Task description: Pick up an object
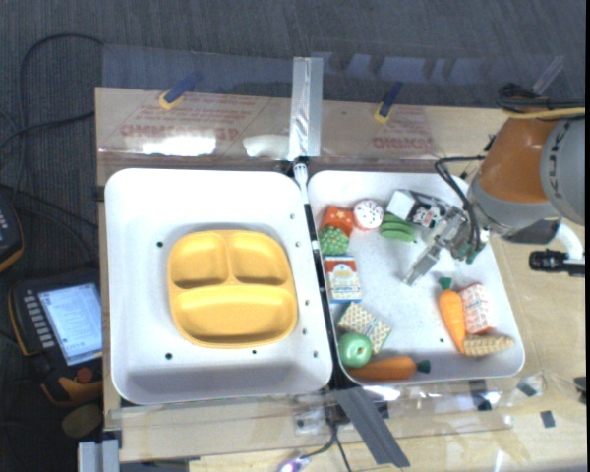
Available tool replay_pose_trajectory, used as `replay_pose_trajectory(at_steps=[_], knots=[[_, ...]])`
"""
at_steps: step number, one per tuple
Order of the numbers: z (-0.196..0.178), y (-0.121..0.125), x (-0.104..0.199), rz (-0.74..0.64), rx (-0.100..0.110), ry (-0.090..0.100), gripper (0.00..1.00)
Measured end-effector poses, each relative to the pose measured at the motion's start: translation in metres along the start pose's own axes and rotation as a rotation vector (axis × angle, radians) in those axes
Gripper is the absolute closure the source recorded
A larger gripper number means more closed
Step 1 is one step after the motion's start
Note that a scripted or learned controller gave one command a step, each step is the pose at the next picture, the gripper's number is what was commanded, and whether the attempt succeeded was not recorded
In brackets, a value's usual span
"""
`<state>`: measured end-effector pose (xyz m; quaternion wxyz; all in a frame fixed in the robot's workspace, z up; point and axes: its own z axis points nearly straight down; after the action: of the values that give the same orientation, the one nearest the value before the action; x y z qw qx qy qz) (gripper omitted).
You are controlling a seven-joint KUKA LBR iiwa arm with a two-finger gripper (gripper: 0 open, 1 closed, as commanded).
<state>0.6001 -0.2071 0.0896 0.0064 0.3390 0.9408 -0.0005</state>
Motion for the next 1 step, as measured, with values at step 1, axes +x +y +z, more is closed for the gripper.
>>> replay_pose_trajectory(at_steps=[1], knots=[[-0.0018, -0.0516, 0.0439, -0.071, 0.001, -0.001, 0.00]])
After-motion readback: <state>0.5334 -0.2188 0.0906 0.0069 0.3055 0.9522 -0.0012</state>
